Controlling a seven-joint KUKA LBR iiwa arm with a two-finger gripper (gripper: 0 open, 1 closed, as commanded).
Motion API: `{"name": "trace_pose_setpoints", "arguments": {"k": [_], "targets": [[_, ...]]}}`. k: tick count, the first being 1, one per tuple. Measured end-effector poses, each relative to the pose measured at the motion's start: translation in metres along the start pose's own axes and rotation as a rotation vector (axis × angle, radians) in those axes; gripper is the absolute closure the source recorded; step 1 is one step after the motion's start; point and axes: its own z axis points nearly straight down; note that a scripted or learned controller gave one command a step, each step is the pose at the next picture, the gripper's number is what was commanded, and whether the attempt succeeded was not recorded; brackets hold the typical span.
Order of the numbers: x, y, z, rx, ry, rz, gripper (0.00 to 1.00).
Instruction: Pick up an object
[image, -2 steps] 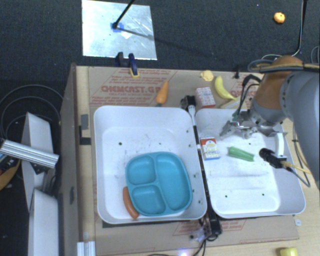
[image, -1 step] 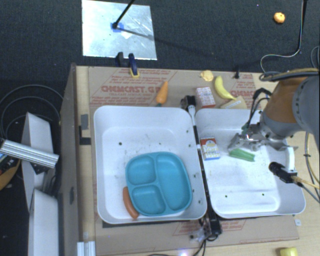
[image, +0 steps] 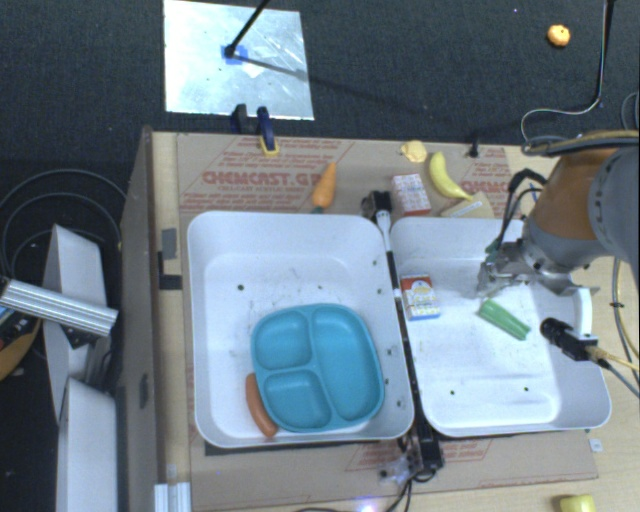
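Pick not yet accomplished, as far as the camera view shows. The arm (image: 590, 205) reaches in over the right bin (image: 455, 420), and the end effector (image: 497, 275) hangs low over that bin's upper right part, just above and beside a green block (image: 503, 320). Nothing appears lifted: the green block lies flat on the bin floor with no part of the tool closed around it. Whether the end effector is parted or closed cannot be told; the wrist hides that detail.

Judged status: approach made, grasp and lift remaining. The green block is the likeliest target, being nearest the tool.

Orientation of the green block: an elongated bar, long axis running diagonally from upper left to lower right in the view. Its upper-left end points toward the end effector; its lower-right end points toward the bin's right wall.

Other contents noted. A small red-and-white carton (image: 420, 297) rests in the same bin near the divider, well apart from the tool. The left bin (image: 215, 300) holds a blue compartment tray (image: 315, 365) with an orange sausage-shaped item (image: 260, 405) touching its lower-left edge. On the surface (image: 260, 170) behind the bins lie a banana (image: 445, 175) and a carrot (image: 324, 185).
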Motion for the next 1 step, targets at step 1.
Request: {"name": "trace_pose_setpoints", "arguments": {"k": [1], "targets": [[0.0001,-0.0002,0.0005,0.001,0.000,0.000,0.00]]}}
